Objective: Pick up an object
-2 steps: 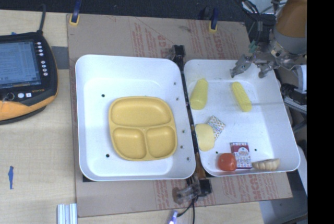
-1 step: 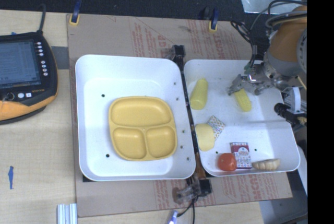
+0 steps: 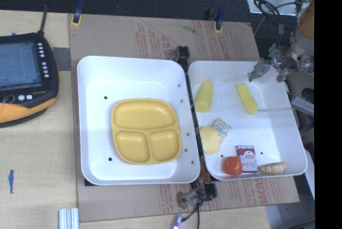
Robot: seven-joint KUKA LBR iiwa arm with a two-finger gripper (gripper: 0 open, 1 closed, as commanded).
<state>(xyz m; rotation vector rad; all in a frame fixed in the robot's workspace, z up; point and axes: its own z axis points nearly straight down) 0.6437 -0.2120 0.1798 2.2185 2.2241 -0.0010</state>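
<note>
Two white bins are seen side by side on the table (image 3: 32, 169). In the left bin (image 3: 96, 84) a yellow tray (image 3: 145, 130) with three parts is laid flat.

In the right bin (image 3: 288, 132) several small things are spread out. A yellow corn cob (image 3: 247, 99) is found near the top, tilted a little. A pale yellow roll (image 3: 203, 96) is placed near the left wall. Lower down, a pale yellow lump (image 3: 210, 140) is seen, with a small wrapped bit (image 3: 222, 127) touching its upper right side. Near the front edge a red tomato (image 3: 232, 165), a small red and white box (image 3: 246, 159) and a pale bread-like piece (image 3: 272, 168) are lined up close together.

The pincer (image 3: 265, 69) is held over the top right corner of the right bin. Its two fingers are spread apart, and nothing is gripped between them. The corn cob is the nearest thing to it. It is placed just below the pincer and a little to the left, not touching it. The other things are farther away, toward the front and left of the bin.

A tablet (image 3: 24, 78) is set on the table at the far left.
</note>
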